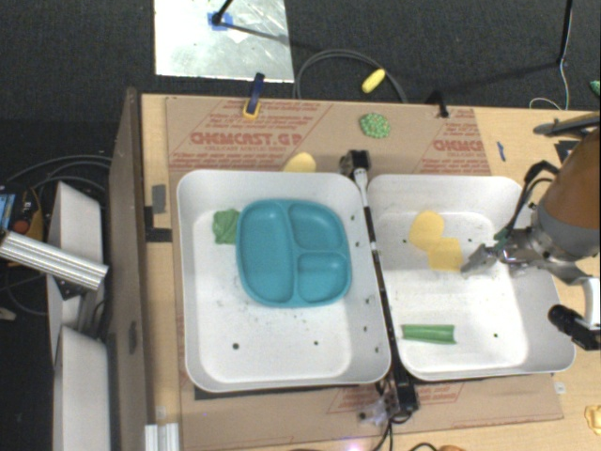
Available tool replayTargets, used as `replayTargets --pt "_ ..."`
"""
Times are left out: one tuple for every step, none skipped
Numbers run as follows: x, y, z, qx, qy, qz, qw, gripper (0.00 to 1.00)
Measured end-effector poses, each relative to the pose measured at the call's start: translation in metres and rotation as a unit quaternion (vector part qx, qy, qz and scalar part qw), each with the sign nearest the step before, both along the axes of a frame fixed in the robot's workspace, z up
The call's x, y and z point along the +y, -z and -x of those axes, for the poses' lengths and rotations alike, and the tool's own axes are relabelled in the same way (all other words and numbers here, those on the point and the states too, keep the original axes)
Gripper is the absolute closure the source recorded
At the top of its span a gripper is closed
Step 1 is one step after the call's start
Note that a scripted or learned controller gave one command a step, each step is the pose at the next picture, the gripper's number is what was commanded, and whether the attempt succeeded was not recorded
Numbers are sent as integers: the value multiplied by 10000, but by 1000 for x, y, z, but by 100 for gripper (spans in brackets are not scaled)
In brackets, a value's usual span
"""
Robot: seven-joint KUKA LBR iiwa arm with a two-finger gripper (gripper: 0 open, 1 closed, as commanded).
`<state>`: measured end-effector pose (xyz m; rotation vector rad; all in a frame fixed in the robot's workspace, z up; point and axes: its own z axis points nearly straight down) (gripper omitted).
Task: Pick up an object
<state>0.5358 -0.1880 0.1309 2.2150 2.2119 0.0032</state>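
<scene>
the grey two-finger gripper (477, 257) reaches in from 3 o'clock over the right shallow white bin (498, 346), its tip just beside the two pale yellow rounded pieces (435, 240) lying touching each other near the bin's middle. whether its fingers are apart or together cannot be told. a small green flat stick (428, 333) lies toward 6 o'clock in that bin. in the left white bin (207, 346), a blue plastic divided plate (293, 252) sits at the centre, with a green leaf-like piece (225, 225) touching its 9 o'clock edge.

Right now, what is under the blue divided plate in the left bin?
A green leafy piece pokes out at the blue divided plate's left edge, on the left bin floor. Anything further beneath is covered.
</scene>
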Motion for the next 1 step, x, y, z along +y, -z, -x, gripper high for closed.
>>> replayTargets --pt "48 48 -57 26 -57 -26 10000 0"
